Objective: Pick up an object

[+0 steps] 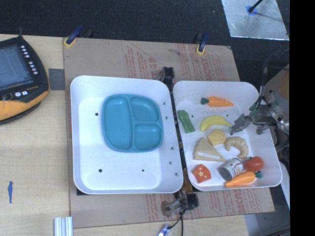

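Because all the toy food sits in the right bin (256, 90), with the banana (214, 122) and croissant (236, 143) near its middle, the gripper (239, 125) hangs there with open fingers holding nothing, ready to grab one.

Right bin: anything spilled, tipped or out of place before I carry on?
Nothing spilled. The small can lies on its side near the bin's front edge, against the lower carrot. The other toy foods sit inside the right bin.
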`<action>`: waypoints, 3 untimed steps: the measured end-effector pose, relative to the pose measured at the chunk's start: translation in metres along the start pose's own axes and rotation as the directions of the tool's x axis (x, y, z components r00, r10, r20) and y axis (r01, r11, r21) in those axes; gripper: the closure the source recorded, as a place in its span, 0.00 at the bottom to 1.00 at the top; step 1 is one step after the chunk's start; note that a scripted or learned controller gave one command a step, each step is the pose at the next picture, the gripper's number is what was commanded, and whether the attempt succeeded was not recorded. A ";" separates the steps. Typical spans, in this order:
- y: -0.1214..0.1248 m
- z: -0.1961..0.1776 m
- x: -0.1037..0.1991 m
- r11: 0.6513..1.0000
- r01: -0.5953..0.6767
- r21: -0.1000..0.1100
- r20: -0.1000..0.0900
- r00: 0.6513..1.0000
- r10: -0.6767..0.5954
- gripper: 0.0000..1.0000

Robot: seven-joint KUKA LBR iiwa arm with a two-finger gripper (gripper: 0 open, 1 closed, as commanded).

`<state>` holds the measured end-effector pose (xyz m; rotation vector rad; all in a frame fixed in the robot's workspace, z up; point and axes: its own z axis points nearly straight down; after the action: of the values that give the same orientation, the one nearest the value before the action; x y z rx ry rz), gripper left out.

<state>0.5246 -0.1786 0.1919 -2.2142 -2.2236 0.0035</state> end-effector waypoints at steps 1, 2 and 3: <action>0.085 0.101 0.041 1.000 0.002 0.002 0.001 1.000 -0.002 0.00; 0.086 0.090 0.039 1.000 0.003 0.001 0.002 1.000 -0.003 1.00; 0.086 0.090 0.039 1.000 0.003 0.001 0.002 1.000 -0.003 0.00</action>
<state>0.6100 -0.1387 0.1016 -2.2112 -2.2277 0.0069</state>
